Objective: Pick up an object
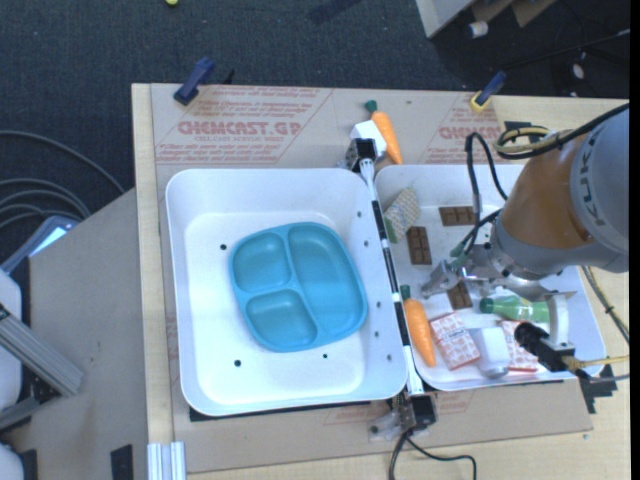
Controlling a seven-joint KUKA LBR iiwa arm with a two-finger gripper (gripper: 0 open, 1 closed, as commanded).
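We are hovering our tool (447, 276) low in the right bin (590, 313), beside chocolate bars (418, 245) and a carrot (420, 330); its grip state is unclear.

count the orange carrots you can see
2. One orange carrot lies on the bench at the top end of the divider between the two white bins. The other orange carrot lies in the right bin along its left wall. The arm may hide more.

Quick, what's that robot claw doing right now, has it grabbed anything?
Gripper: low in the right bin among the objects; whether it has grabbed anything cannot be told.
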